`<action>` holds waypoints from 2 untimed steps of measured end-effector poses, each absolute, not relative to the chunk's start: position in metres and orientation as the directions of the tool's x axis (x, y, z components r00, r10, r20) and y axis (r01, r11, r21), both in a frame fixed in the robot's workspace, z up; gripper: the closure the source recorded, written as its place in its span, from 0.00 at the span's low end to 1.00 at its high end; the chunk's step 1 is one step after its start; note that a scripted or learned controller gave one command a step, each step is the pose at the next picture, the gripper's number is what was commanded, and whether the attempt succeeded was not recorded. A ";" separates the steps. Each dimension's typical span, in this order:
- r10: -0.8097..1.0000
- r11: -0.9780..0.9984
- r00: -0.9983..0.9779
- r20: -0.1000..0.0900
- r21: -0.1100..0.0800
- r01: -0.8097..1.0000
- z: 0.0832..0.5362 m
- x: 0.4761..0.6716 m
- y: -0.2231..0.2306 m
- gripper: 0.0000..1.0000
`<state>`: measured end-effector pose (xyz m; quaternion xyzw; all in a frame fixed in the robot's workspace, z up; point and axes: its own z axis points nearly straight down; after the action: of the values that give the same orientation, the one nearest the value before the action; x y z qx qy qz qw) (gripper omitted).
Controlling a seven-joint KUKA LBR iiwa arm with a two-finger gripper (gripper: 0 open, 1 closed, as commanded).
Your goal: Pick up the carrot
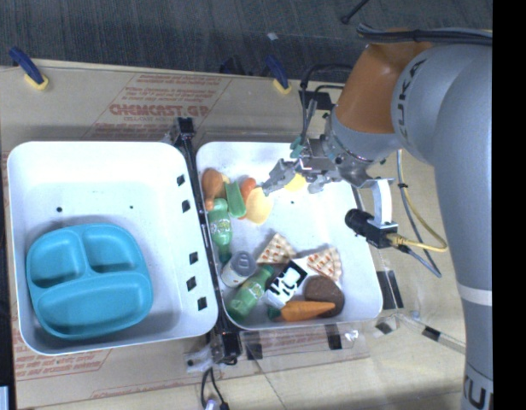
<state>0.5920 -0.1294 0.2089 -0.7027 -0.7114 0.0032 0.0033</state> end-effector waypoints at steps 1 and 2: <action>0.989 -0.147 0.147 -0.002 -0.015 0.989 0.109 0.623 -0.095 0.00; 0.990 -0.140 0.140 -0.001 -0.016 0.990 0.121 0.625 -0.094 1.00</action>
<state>0.6247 -0.0945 0.1208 -0.7549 -0.6558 0.0057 0.0057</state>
